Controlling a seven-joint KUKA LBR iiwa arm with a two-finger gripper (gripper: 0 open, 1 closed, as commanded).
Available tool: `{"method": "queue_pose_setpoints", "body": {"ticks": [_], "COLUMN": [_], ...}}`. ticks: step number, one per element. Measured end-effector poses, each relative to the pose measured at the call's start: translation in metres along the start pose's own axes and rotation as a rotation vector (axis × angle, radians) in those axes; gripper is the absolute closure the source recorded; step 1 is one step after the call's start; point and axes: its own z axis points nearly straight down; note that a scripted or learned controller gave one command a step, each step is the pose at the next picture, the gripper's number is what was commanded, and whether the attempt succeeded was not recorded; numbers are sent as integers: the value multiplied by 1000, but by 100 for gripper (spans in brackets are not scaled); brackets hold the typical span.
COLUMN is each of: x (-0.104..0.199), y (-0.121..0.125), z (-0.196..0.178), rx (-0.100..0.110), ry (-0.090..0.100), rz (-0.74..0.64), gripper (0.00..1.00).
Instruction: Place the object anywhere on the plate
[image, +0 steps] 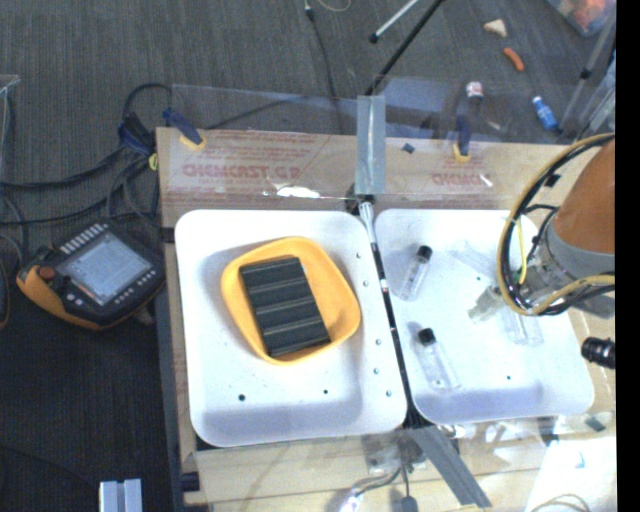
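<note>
A yellow plate (343, 296) lies in the left bin (205, 350). A black ridged block (286, 305) rests flat on the plate, covering most of its middle. In the right bin (490, 395) lie two small clear vials with black caps, one (414, 271) near the bin's back left and one (435, 359) nearer the front. My gripper (505, 310) hangs low over the right side of the right bin, below the orange band of the arm (590, 215). It is well away from the plate and to the right of both vials. Nothing shows in its grasp.
A raised seam (385, 310) divides the two bins. Yellow and black cables (520, 250) loop beside the wrist. A teach pendant (95, 275) lies off the bench on the left. A cardboard strip and clear wall (270, 170) run along the back.
</note>
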Motion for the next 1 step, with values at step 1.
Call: {"method": "queue_pose_setpoints", "body": {"ticks": [1], "x": [0], "y": [0], "z": [0], "rx": [0], "ry": [0], "rz": [0], "gripper": [0]}}
